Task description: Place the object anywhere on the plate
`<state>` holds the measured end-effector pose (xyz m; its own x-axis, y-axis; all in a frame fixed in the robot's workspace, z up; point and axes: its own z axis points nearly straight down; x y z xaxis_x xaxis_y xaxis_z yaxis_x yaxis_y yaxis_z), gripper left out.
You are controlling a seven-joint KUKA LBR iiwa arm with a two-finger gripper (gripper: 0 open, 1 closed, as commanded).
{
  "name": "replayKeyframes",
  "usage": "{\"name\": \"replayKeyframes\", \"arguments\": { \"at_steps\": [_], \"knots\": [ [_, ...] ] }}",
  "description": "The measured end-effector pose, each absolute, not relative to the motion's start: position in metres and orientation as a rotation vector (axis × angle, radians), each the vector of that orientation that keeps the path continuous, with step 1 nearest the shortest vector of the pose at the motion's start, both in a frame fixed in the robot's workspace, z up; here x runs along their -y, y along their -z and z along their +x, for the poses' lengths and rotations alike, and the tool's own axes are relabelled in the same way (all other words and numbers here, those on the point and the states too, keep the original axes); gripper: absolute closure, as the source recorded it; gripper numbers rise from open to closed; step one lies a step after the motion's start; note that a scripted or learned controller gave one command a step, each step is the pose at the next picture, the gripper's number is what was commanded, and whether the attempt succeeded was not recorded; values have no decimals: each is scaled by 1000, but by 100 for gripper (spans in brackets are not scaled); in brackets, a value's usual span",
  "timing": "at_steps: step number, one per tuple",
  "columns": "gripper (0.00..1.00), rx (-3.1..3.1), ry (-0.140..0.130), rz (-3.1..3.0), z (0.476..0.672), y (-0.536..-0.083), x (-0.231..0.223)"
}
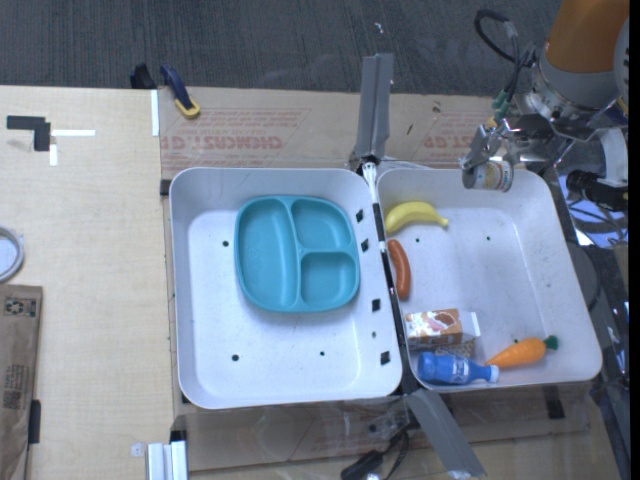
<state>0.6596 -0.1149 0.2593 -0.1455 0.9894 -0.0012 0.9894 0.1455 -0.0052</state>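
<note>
The pale wooden desk [90, 228] bears two white bins, the left bin [200, 358] and right bin [560, 268], side by side, touching. A tape roll [8, 256] and brown packet [18, 358] lie at its left edge.

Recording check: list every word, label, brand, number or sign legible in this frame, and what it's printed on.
No text can be quoted with certainty.
Cardboard behind the bins: a line of red capitals, upside down to the camera, too blurred to read.
Brown bag at the left edge: a small dark symbol, perhaps a recycling mark, and fine print, too small.
Carton: picture and print, unreadable.
Blue bottle: label unreadable.
</note>
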Motion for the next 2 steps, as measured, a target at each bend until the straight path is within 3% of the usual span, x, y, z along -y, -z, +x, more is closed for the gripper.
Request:
{"name": "replayKeyframes", "arguments": {
  "at_steps": [1,2],
  "knots": [
    [100,2604,-6,-1751,659,-230,9],
    [100,2796,-5,-1424,630,-202,-47]
  ]
}}
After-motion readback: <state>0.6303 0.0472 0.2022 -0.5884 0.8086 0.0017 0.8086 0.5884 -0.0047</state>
